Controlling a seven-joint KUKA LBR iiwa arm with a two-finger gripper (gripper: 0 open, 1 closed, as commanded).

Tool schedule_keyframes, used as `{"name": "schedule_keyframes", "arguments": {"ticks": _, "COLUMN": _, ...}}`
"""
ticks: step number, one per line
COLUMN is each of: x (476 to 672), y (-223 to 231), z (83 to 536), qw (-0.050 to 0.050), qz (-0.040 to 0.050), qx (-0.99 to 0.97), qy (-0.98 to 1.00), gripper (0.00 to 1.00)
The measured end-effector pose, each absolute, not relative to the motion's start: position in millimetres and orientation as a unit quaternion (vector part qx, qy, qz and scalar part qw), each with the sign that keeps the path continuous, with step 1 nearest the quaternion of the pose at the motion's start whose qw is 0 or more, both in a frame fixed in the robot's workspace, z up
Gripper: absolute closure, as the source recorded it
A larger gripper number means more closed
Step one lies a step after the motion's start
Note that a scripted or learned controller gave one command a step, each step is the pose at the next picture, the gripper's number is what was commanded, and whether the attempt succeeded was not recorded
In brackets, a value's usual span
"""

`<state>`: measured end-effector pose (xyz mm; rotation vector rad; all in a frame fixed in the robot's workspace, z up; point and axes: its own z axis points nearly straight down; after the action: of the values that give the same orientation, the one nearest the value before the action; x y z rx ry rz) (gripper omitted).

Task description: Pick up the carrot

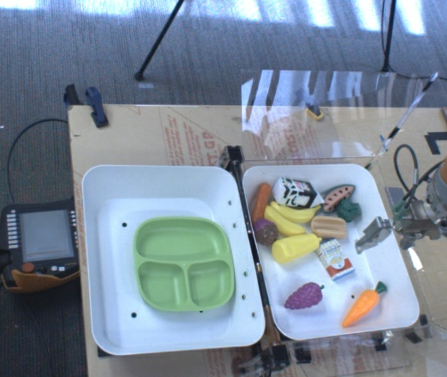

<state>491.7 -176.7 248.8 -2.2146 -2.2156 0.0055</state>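
Though it lies alone near the right bin's (pixel 392 191) front right corner, the carrot (pixel 362 306) looks like light, stiff, smooth plastic that may slip; the thick orange middle seems the safest hold. The gripper (pixel 386 236) hovers above it, fingers apart, empty.

My view's right edge cuts off most of the arm (pixel 443 191). I can't read the label on the small carton (pixel 335 259). The banana (pixel 287 218) partly hides behind the black-and-white toy (pixel 296 192).
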Motion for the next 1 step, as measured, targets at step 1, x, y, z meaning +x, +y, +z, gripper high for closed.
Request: {"name": "schedule_keyframes", "arguments": {"ticks": 1, "x": 472.1, "y": -210.4, "z": 139.0, "qw": 0.009, "qz": 0.0038, "qx": -0.694, "qy": -0.72, "gripper": 0.0}}
